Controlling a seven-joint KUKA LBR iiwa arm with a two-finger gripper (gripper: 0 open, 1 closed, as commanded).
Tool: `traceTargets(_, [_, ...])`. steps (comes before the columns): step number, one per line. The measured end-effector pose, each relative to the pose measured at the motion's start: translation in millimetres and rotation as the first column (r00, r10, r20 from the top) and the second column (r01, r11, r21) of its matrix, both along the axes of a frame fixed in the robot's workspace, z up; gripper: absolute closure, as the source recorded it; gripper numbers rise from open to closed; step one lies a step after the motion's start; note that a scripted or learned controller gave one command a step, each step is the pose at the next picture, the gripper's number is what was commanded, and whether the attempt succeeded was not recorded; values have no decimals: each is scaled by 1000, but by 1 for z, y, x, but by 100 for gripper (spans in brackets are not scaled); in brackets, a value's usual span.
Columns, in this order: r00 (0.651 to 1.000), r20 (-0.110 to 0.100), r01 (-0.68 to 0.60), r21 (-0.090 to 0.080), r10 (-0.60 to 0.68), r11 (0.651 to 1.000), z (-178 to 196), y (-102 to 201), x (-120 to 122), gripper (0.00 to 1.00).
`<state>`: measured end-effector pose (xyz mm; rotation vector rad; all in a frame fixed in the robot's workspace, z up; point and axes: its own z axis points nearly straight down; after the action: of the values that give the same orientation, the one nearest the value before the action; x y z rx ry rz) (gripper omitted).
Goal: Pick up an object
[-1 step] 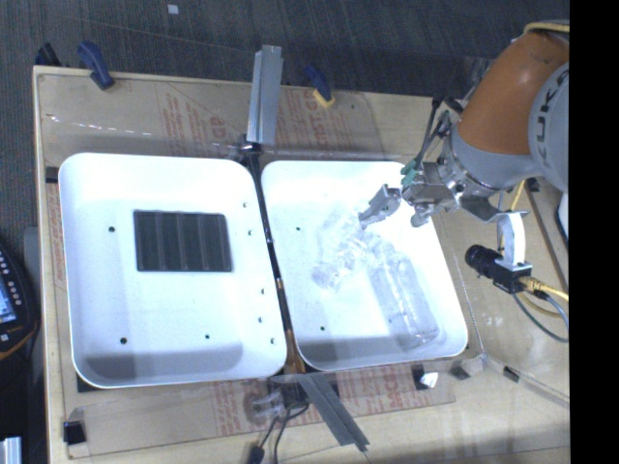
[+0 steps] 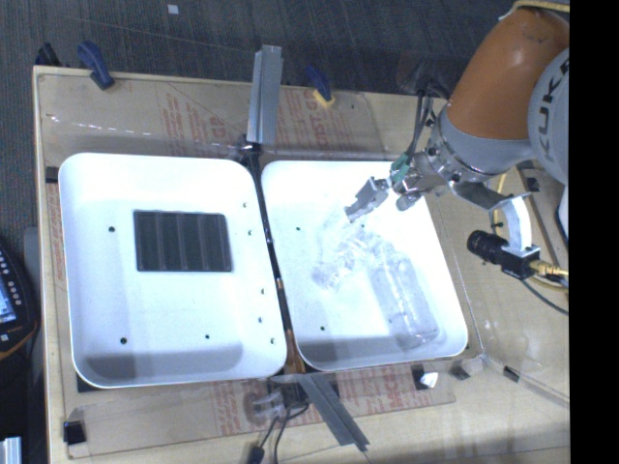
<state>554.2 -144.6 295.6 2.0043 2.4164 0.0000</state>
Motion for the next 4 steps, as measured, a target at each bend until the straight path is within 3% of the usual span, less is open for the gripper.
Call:
traceTargets(1, [1000, 1, 10, 0, -10, 1000, 14, -3, -6, 0])
traceTargets(2, [983, -5, 183, 1, -183, 983, 26, 60, -28, 0])
traceTargets(3, [822, -9, 570, -2, -570, 822, -32, 115, -18, 0])
traceTargets(4, [873, -6, 488, 1, -488, 873, -45, 57, -27, 0])
